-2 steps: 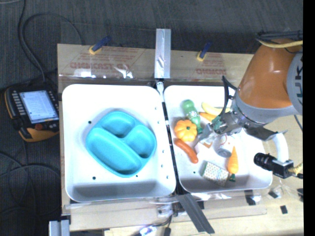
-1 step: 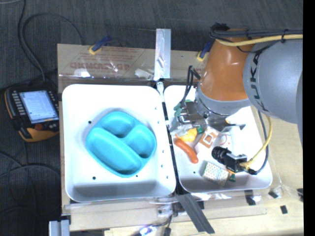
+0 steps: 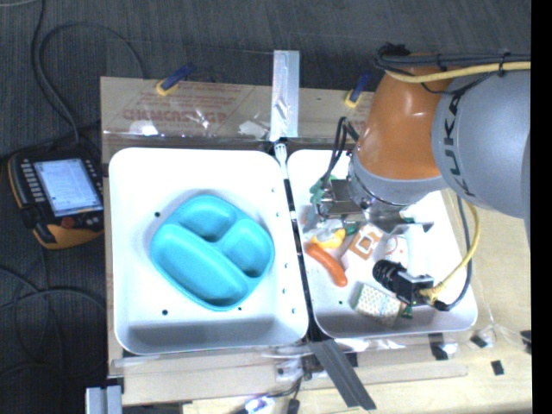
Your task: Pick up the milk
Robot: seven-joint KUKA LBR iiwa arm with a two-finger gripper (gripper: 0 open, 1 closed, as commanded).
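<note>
From the camera above, the arm (image 3: 440, 136) reaches in from the right and hangs over the right bin (image 3: 461, 313). Its gripper (image 3: 354, 218) is low among the items there, but the wrist hides it, so I cannot tell its state. A small white carton with an orange mark, probably the milk (image 3: 364, 245), lies just below the gripper, beside an orange carrot (image 3: 328, 263). The left bin (image 3: 138, 317) holds a blue divided tray (image 3: 211, 248).
</note>
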